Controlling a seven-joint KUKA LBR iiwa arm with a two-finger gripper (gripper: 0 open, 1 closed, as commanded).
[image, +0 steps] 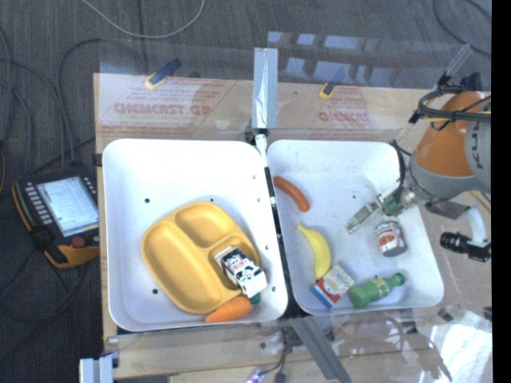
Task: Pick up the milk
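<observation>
Quick count: two white bins side by side on the counter (112, 102). The left bin (144, 174) has one yellow divided tray (180, 254), one milk carton (242, 270) with cow spots sitting in the tray's small right compartment, and one carrot (230, 310) just off the tray's lower edge. The right bin (343, 162) has one sausage (291, 193), one banana (316, 248), one small boxed snack (333, 284), one green bottle (375, 289) lying down and one can (389, 237).

The claw (363, 216) hangs over the right bin beside the can, well away from the milk, fingers slightly parted with nothing between them.

Dark carpet and cables surround the counter, and a handheld control pendant (60, 210) sits off to the left.
</observation>
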